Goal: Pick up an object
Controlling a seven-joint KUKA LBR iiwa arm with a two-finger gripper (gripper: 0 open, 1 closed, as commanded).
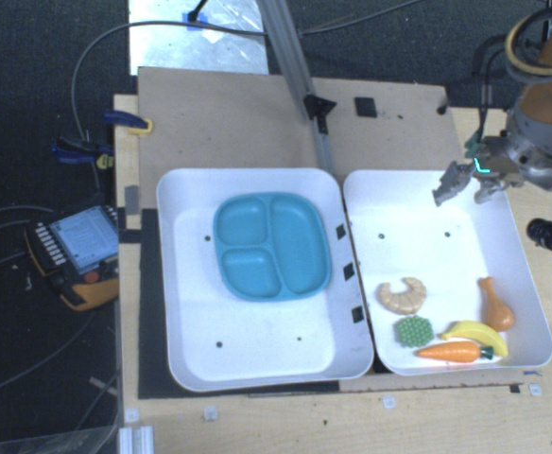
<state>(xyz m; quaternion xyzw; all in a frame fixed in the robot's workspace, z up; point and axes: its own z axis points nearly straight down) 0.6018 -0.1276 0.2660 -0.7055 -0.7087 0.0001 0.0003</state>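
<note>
Orange carrot [448,352] nearest, along the front wall of the right bin [531,282], touching a yellow banana [479,334]. Just left, a green broccoli piece [414,330]; behind it, a tan croissant [403,295]; right, a brown drumstick [494,304]. In the left bin [186,282], a blue divided plate [272,246]. Farthest, over the right bin's back edge, the gripper [468,185], fingers spread apart, nothing between them.

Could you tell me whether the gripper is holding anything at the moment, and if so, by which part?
Nothing is held. The gripper hovers open over the right bin's far corner, apart from the croissant, banana and carrot.
</note>
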